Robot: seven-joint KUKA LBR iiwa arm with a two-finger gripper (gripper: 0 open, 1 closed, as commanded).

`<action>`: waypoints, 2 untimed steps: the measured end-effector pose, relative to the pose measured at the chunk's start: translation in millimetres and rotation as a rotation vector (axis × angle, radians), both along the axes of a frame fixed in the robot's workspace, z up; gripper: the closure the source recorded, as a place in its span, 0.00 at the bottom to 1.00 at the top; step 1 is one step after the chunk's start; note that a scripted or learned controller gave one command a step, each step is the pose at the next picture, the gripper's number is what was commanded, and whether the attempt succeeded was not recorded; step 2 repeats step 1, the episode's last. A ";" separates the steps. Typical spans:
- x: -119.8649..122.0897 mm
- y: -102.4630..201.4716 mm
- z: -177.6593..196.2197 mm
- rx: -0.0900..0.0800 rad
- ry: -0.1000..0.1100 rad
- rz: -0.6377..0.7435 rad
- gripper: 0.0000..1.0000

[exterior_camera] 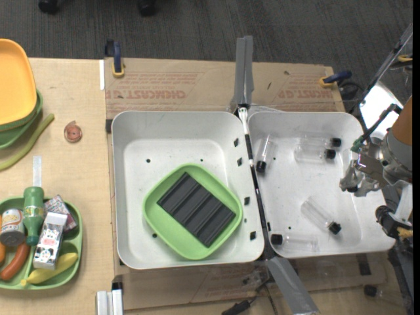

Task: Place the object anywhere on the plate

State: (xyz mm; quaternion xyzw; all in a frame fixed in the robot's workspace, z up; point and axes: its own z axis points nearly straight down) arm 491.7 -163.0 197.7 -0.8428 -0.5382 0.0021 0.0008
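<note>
Two white bins (125, 176), one green plate (157, 218), five clear vials (320, 216).

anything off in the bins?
Nothing spilled or damaged. The green plate sits skewed in the left bin, a dark ribbed slab on it. Clear vials lie scattered on their sides in the right bin.

Even, bright overhead light falls across the bench, with the white bins (125, 195) close to washed out. Around the green plate (192, 212) shadows are soft and short, lying just under its rim. The clear vials (319, 216) to the right of the plate show faint glints and are hard to make out. The arm (387, 159) further right looks slightly blurred
</note>
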 end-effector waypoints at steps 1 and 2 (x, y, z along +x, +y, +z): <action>0.0 -0.1 0.1 0.000 0.000 0.000 0.00; 0.0 -0.1 0.1 0.000 0.000 0.000 0.00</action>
